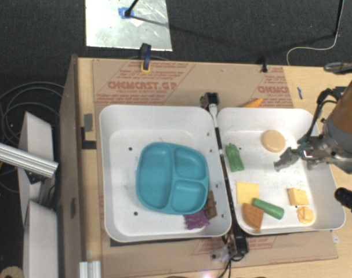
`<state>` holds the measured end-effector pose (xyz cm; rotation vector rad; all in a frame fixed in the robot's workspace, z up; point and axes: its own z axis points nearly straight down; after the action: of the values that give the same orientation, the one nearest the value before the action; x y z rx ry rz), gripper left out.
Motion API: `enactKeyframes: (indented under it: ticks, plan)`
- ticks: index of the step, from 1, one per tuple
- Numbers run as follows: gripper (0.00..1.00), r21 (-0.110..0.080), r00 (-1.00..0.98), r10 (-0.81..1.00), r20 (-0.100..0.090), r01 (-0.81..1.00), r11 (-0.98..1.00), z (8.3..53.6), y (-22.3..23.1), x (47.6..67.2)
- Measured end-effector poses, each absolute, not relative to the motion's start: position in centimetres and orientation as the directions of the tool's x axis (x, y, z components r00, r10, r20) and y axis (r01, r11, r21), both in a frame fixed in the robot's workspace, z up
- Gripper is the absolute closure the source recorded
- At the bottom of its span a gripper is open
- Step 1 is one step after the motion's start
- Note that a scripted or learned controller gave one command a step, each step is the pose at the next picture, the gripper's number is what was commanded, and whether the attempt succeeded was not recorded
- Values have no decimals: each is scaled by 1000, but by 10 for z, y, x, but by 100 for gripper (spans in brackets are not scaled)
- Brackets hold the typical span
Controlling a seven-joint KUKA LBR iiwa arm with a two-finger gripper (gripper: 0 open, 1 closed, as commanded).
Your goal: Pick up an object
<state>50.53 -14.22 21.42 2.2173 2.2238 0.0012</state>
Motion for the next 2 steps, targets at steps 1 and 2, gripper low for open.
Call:
enactKeyframes:
  ticks: [1,2]
  plan:
    - [0,1,-7,1000,1,1000,7,79,-102,506]
    - [0,12,-3,1000,-7,1000,3,87,-180,603]
